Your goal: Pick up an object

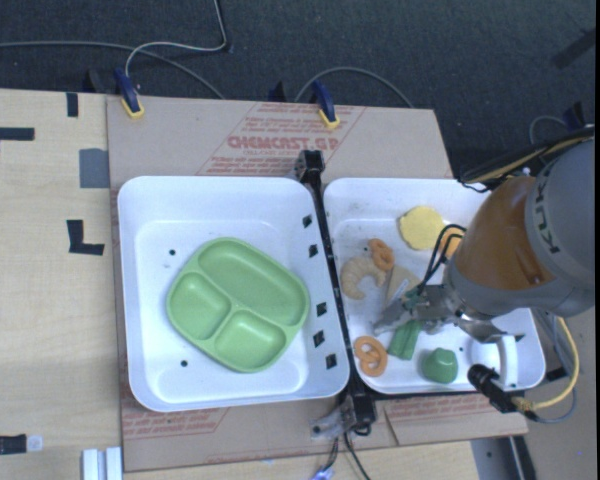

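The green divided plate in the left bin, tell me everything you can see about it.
The green divided plate is a pale green, rounded-square dish that looks like moulded plastic, with three compartments: one long and two smaller. It lies flat and right side up on the floor of the left white bin, turned at a slant to the bin's walls, roughly central. Nothing lies in its compartments, and the gripper is away in the other bin.

Right bin's (355, 200) far-right part hidden beneath the arm (525, 243)
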